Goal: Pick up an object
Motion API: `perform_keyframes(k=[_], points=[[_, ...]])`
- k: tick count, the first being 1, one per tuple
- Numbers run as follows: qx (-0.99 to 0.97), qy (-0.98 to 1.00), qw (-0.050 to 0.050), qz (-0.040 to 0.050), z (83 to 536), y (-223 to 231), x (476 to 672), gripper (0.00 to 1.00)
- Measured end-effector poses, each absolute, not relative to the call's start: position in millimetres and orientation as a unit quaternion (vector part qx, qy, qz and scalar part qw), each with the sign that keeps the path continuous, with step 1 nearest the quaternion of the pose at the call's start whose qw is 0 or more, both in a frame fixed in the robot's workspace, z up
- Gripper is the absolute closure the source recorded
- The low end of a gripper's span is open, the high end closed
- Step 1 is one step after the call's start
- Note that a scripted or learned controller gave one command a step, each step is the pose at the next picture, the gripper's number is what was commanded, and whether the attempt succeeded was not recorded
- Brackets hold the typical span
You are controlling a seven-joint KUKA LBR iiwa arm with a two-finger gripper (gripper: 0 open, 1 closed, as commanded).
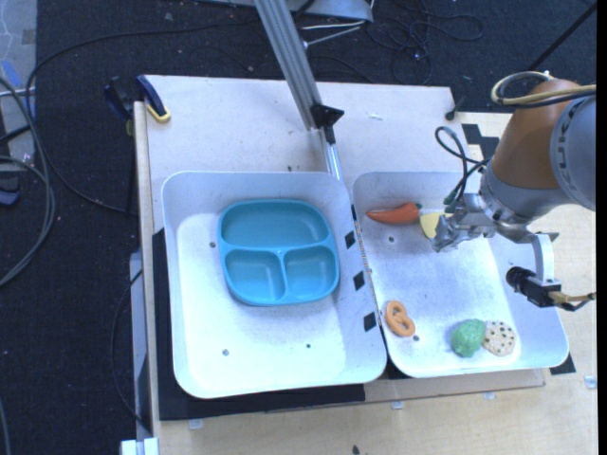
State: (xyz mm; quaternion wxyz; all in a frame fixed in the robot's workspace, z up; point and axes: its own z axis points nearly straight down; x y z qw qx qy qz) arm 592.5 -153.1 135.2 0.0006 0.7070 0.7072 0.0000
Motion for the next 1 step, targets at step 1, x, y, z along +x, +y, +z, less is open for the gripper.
perform_keyframes(k=[1], points=[[0.706, 0.708, 0.001, 0.0005, 176.1, -152.5, 595.4, 1.0]])
